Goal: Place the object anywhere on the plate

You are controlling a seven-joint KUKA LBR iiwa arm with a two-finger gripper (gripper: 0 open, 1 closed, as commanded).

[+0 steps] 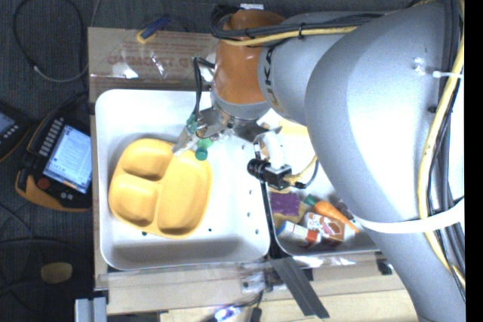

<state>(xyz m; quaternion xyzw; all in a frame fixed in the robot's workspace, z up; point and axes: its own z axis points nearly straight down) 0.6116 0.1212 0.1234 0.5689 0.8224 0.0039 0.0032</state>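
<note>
The grey arm with its orange band (241, 75) is reaching in from the right and hanging low over the left white bin (113, 237), so that its gripper (198, 133) is sitting just beside the upper right rim of the yellow plate (160, 188). That position is making sense for the task, since anything released a little further toward the plate's middle would be landing on it. A small green object (201, 154), rounded and smooth like a plastic cap or knob, is showing right at the tip of the gripper, at the plate's edge; it is looking like the thing to be placed, but the wrist is crowding this spot, and I cannot tell how far apart the fingers are standing or whether they are pressing on the green piece at all. The plate itself is looking like moulded, glossy plastic, divided by soft ridges into compartments: two rounded ones at the left and a larger one at the right, all bare. It is lying slightly askew in the bin, near the lower left. The bin is shallow, matte white and hard-walled. In the right bin (332, 249), under the arm's bulk, a purple carton (285, 203), an orange carrot-shaped toy (330, 210) and a red and white packet (321, 226) are lying together, well apart from the plate.
</note>
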